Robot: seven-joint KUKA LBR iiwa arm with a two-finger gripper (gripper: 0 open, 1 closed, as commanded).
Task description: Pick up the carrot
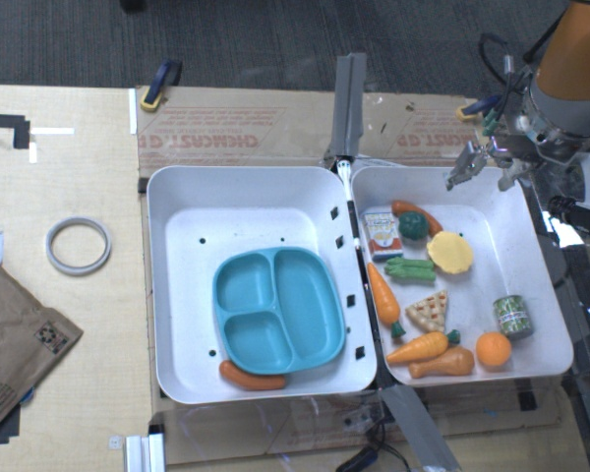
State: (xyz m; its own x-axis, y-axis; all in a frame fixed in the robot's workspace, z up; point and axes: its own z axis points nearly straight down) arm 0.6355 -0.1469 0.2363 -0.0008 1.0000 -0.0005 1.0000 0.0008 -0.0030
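Two-finger metal gripper: fingers apart, holding nothing, above right bin's far edge; tapered orange plastic carrot: lying near front wall.

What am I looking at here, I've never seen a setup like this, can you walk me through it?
This is one camera above a workbench, looking down at a slant. At the top right is a robot arm, grey and orange, ending in a two-finger gripper that hovers over the back rim of the right bin, holding nothing. The left bin holds a blue divided plate and a toy sausage. The right bin holds toy food: several carrots, one of them near the front, an orange, a small can, a pizza slice and green beans. A tape roll lies on the bench.
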